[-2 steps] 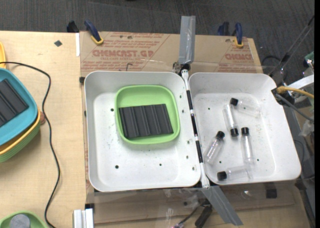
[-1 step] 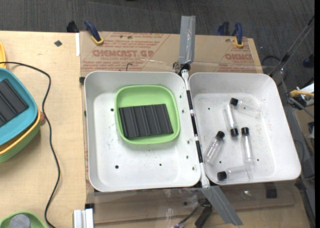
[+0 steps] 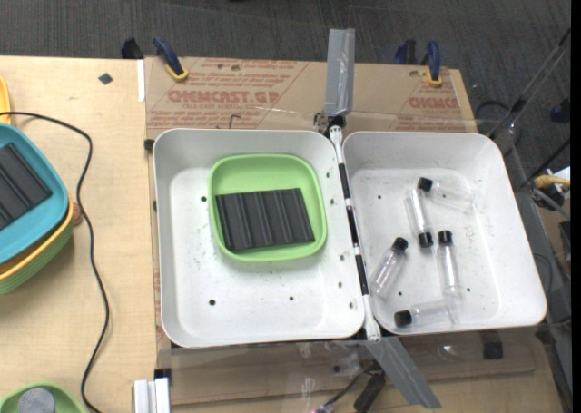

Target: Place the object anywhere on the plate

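A green square plate (image 3: 269, 175) sits in the upper part of the left white bin (image 3: 182, 293). A dark ribbed mat (image 3: 267, 219) lies on it. Several clear plastic tubes with black caps lie in the right white bin (image 3: 508, 184): one (image 3: 417, 214) near the middle, one (image 3: 448, 262) to its right, one (image 3: 389, 266) lower left, one (image 3: 425, 315) near the front edge and one (image 3: 445, 188) at the back.
A stack of teal and yellow-green plates (image 3: 27, 211) holding another ribbed mat stands at the left on the wooden bench. A black cable (image 3: 94, 248) runs down the bench. Cardboard (image 3: 236, 89) with clamps lies behind the bins.
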You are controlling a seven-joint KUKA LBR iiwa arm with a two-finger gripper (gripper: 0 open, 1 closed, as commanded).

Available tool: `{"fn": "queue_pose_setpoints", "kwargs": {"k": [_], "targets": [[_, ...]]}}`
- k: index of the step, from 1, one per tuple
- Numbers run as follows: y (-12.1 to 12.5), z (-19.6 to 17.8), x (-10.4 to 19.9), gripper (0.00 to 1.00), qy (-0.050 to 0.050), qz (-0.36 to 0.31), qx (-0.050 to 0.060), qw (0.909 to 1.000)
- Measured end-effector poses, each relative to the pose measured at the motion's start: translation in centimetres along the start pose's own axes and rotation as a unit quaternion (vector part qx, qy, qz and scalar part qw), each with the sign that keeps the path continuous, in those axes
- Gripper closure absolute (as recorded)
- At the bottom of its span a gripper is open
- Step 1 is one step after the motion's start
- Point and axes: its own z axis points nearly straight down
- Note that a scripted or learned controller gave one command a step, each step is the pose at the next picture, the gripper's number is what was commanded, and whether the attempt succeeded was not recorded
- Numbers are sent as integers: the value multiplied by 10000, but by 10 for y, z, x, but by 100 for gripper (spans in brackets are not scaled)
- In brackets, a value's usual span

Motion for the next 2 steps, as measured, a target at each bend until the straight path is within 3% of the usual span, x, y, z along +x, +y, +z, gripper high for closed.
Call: {"fn": "queue_pose_setpoints", "kwargs": {"k": [1, 2], "targets": [[-39, 25, -2, 0, -5, -32, 1, 10000], [-1, 22, -11, 0, 2, 7, -5, 10000]]}}
